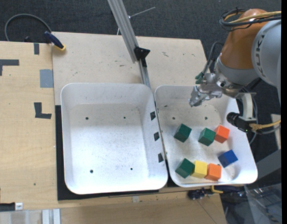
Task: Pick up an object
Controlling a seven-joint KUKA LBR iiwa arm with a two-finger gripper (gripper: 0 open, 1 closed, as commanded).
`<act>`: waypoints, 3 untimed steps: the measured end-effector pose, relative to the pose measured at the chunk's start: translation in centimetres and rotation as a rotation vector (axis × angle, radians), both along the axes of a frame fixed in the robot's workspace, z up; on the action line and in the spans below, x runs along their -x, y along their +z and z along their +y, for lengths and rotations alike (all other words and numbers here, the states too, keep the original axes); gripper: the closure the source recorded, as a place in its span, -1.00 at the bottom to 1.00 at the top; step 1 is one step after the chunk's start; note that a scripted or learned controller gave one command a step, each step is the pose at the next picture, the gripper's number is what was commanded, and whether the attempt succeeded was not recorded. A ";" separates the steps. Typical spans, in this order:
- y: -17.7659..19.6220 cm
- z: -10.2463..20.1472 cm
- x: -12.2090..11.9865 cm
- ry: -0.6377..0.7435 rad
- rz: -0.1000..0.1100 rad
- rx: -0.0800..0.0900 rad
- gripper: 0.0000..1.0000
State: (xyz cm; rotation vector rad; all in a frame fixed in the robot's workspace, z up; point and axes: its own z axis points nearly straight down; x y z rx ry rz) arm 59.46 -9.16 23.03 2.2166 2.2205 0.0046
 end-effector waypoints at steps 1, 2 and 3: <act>-1.0 5.5 -0.3 0.004 0.007 -0.002 1.00; -1.3 11.6 -0.1 0.006 0.007 -0.003 1.00; -0.8 16.8 -1.7 0.005 0.005 -0.003 1.00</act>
